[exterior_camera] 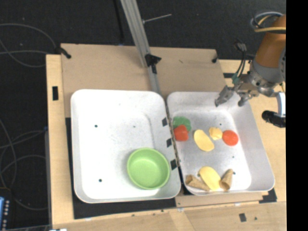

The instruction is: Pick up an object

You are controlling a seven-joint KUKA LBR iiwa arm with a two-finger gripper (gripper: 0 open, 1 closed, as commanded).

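My gripper (233, 99) hangs over the back right corner of the right bin (255, 143), fingers spread open with nothing between them. Below it in that bin lie a red ball (230, 137), a small yellow piece (215, 133), a yellow oval (203, 140), a red piece (181, 134) and a green piece (182, 123) at the left wall. Near the front lie another yellow piece (209, 177) and two tan cone shapes (226, 179) (195, 182).
The left bin (106, 114) holds a green bowl (148, 168) at its front right. A metal pole (137, 32) slants up from between the bins at the back. The arm's orange band (270, 47) sits at the right edge.
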